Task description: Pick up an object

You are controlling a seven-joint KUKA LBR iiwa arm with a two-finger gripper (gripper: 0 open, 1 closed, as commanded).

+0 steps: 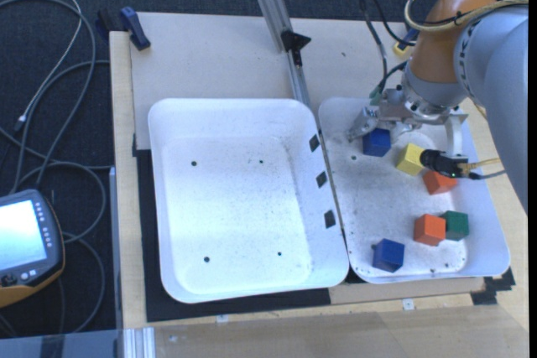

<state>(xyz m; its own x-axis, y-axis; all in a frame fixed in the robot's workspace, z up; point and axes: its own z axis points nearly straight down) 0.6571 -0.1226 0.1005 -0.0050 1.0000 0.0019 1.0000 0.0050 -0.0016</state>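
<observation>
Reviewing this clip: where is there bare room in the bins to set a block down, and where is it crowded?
The left bin has a bare floor from wall to wall. In the right bin, the near-left floor between the divider wall and the lower blue block is free. Crowded: the far end under the pincer, with the upper blue block, yellow block, orange blocks and green block.

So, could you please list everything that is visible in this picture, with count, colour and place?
Bins: 2, white, side by side on the bench; left bin, right bin.
Blue blocks: 2, right bin; one at the far end beside the gripper, one at the near edge.
Yellow block: 1, right bin, far half.
Orange blocks: 2, right bin; one right of the yellow block, one touching the green block.
Green block: 1, right bin.
Handheld screen: 1, left of the bench.
Arm: 1, grey with orange band.
Gripper: 1, over the right bin's far end.
</observation>
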